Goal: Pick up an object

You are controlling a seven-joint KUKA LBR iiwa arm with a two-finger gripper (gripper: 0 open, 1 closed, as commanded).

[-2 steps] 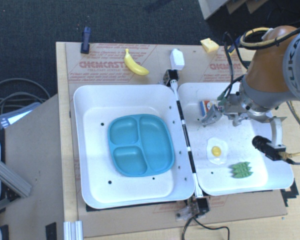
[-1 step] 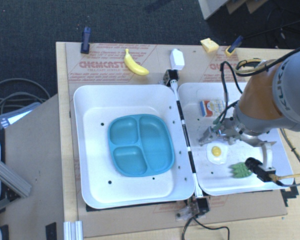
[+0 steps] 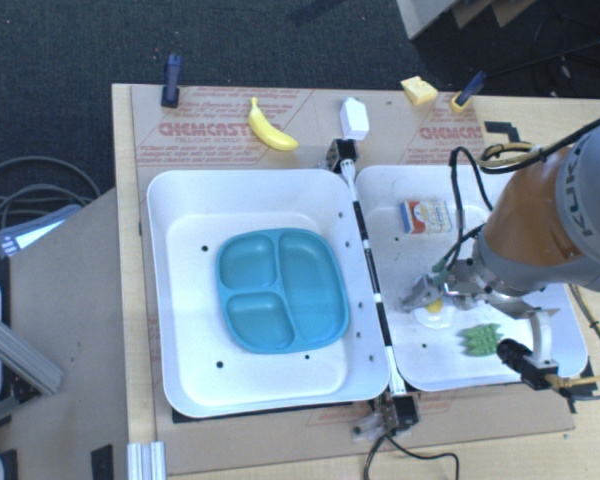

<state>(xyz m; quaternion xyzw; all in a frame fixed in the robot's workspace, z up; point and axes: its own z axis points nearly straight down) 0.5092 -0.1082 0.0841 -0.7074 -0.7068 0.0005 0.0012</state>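
Note:
The right bin [image 3: 540,363] holds a small white carton with red and blue print [image 3: 423,215] near its far side. A green leafy toy [image 3: 482,340] lies near its front edge. A small yellow and white piece [image 3: 435,314] rests on the bin floor to the left of the green toy. My gripper [image 3: 427,294] hangs low just above that yellow piece, partly covering it. The grey arm with its orange band [image 3: 525,213] reaches in from the right over the bin.
The left bin [image 3: 180,268] holds a blue divided plate [image 3: 281,290]. On the board behind the bins lie a banana [image 3: 270,128], a white piece [image 3: 354,118], a yellow block [image 3: 418,90] and a blue clamp [image 3: 170,78]. Cables run along the right bin's edge.

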